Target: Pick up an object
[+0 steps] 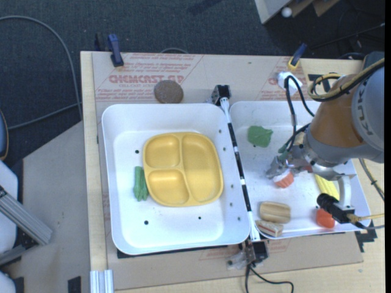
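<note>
My gripper (280, 168) is low in the right bin (269, 112), near its middle, on the grey and orange arm (336, 127) that comes in from the right. A small orange and white piece (285, 180) lies right under the gripper's tip, touching or almost touching it; I cannot tell whether it is held. A green leafy piece (260, 135) lies up and to the left of the gripper. A tan bun-like item (274, 211) and a striped item (269, 227) sit at the bin's front. A yellow item (327, 185) and a red-orange item (325, 218) lie to the right, partly behind the arm's fittings.
The left bin (116, 163) holds a yellow divided plate (182, 168) and a green strip (140, 184) beside it. A brown round object (168, 92) rests on the bench behind the bins. Cables (299, 102) hang by the arm.
</note>
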Robot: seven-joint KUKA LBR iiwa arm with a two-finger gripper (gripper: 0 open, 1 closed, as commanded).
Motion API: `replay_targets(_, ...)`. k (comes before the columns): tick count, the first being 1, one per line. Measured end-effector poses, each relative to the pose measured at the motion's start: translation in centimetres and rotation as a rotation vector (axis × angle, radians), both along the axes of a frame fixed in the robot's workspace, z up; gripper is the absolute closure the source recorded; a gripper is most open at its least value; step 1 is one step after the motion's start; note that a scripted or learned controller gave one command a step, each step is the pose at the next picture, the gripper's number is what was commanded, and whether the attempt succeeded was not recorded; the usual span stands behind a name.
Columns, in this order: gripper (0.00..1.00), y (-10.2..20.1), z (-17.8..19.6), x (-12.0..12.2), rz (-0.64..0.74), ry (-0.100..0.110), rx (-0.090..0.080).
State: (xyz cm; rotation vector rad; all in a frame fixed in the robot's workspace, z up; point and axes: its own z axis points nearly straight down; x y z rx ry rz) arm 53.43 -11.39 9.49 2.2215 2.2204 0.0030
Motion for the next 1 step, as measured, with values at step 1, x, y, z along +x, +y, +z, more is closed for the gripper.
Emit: replay_targets(1,1.00,6.46,9.06,5.73,0.003,-0.001,0.000)
